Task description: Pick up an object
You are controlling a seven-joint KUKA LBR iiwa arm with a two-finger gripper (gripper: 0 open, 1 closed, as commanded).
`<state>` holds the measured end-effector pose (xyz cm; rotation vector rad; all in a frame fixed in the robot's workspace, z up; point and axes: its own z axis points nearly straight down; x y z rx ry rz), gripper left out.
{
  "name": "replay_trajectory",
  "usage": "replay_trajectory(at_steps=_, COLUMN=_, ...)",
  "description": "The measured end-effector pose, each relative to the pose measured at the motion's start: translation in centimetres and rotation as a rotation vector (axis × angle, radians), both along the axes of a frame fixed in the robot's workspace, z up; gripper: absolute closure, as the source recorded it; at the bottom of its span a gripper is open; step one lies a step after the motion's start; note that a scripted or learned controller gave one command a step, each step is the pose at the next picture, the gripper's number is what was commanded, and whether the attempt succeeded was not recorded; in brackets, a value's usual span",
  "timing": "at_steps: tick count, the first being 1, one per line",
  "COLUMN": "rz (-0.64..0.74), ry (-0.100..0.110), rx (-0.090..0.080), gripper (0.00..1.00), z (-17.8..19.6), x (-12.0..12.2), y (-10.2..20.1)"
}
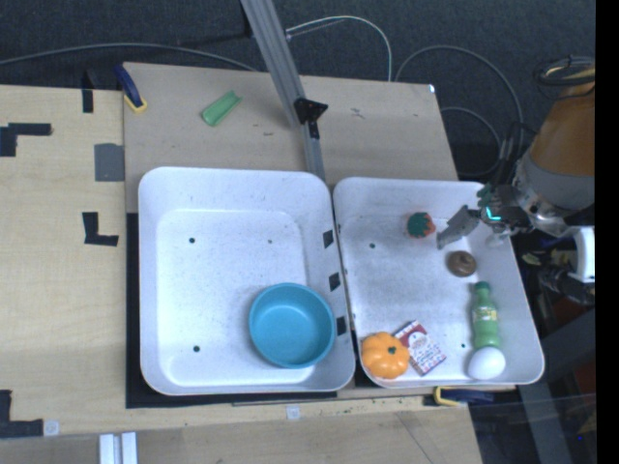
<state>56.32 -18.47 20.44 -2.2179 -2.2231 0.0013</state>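
The arm enters from the right, its orange band above the wrist; the gripper (462, 226) hangs over the upper right part of the right bin (382, 288), and whether it is spread or pressed together cannot be told from this view; nothing is seen pinched in it. The right bin holds 6 things: a small green and red ball (420, 224) just left of the gripper; a brown round piece (461, 264) just below the gripper; a green bottle (484, 315) lying lower along the right wall; a white egg-like object (486, 362) touching the bottle's lower end; an orange pumpkin (386, 355) at the bottom left corner; a red and white packet (419, 346) beside the pumpkin. The left bin (193, 211) holds a blue bowl (291, 324) near its lower right corner; a green block (221, 108) lies on the bench (377, 133) behind the bins.
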Motion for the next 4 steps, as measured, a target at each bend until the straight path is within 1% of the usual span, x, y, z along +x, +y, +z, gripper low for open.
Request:
replay_trajectory(at_steps=1, rz=-0.001, ry=0.004, rx=0.0, gripper=0.0, z=-4.6, x=-0.4, y=0.7)
replay_trajectory(at_steps=2, rz=-0.001, ry=0.006, rx=0.001, gripper=0.0, z=-9.4, x=-1.2, y=1.2)
replay_trajectory(at_steps=3, rz=-0.001, ry=0.0, rx=-0.002, gripper=0.0, z=-11.6, x=-1.2, y=1.3)
replay_trajectory(at_steps=4, rz=0.001, ry=0.001, rx=0.0, gripper=1.0, z=-10.6, x=-1.2, y=1.3)
